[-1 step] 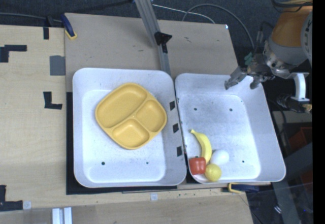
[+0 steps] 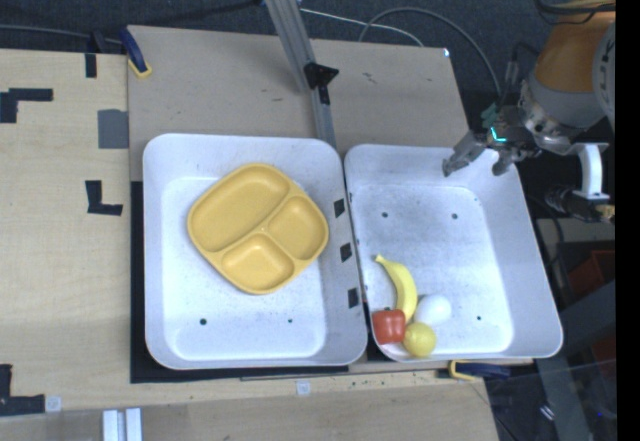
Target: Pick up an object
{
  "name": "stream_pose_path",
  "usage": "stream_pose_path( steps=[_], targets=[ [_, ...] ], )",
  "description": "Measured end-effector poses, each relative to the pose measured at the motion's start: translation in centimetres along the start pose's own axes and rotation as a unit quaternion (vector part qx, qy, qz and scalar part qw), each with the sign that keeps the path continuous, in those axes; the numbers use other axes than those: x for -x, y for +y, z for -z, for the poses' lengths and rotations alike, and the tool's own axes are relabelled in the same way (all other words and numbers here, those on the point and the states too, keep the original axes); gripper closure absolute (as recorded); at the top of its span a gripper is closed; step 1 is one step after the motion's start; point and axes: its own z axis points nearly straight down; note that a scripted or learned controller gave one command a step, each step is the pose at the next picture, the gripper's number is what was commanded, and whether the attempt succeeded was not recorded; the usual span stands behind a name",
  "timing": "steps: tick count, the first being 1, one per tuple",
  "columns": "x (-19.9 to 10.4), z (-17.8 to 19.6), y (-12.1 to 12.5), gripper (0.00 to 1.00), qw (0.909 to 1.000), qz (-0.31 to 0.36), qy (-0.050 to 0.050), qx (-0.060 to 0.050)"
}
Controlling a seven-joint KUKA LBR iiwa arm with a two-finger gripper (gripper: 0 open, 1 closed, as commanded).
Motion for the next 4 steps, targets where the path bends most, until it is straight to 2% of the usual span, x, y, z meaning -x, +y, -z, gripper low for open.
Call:
stream_pose_path(
  steps=[1, 2, 3, 4],
  targets=[
    [-1.0, -5.3, 0.3, 0.00, 1.0000, 0.000, 0.001, -0.002],
    [-1.0, -10.9, -0.8, 0.00, 1.0000, 0.000, 0.000, -0.003],
    [-1.0, -12.2, -0.9, 0.00, 1.0000, 0.000, 0.000, 0.000],
    [-1.1, -11.2, -0.8, 1.00, 1.0000, 0.001, 0.000, 0.000]
  ],
)
